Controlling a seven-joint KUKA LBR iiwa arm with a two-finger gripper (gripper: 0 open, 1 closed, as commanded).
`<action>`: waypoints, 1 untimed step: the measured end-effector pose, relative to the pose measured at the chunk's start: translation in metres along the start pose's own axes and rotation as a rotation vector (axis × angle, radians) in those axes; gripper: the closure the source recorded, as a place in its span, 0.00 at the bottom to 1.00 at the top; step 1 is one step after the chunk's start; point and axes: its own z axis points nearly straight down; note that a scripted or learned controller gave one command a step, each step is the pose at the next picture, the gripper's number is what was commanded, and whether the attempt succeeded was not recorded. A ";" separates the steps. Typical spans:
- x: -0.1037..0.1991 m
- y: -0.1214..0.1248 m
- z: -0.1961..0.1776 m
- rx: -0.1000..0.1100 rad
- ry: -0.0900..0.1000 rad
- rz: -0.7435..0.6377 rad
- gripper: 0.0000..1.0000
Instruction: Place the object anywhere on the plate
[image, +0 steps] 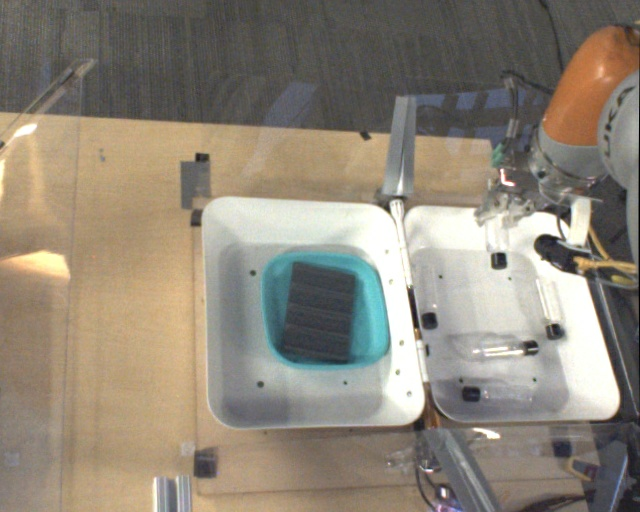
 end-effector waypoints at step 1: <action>0.045 -0.100 0.006 0.001 0.003 -0.374 1.00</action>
